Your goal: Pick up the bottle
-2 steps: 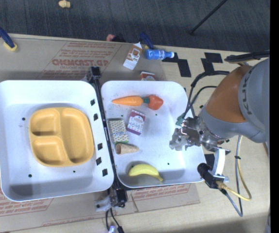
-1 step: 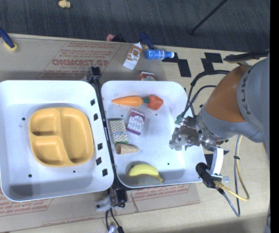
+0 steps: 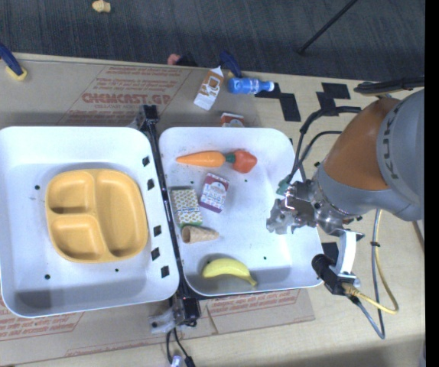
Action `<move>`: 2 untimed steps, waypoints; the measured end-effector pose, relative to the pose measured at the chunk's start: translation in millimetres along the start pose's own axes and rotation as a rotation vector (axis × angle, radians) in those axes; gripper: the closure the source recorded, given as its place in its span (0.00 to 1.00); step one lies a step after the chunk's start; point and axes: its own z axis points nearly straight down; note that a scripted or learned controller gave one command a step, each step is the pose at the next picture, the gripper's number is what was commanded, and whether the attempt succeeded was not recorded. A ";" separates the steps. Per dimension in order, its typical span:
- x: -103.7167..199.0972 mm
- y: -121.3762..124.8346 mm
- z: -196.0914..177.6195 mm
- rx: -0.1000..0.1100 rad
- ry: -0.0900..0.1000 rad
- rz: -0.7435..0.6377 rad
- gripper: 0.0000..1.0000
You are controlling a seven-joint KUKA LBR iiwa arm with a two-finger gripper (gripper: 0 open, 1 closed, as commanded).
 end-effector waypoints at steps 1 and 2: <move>-12.3 3.3 2.3 0.003 0.001 -0.114 1.00; -11.0 3.5 -1.9 0.000 0.000 -0.168 1.00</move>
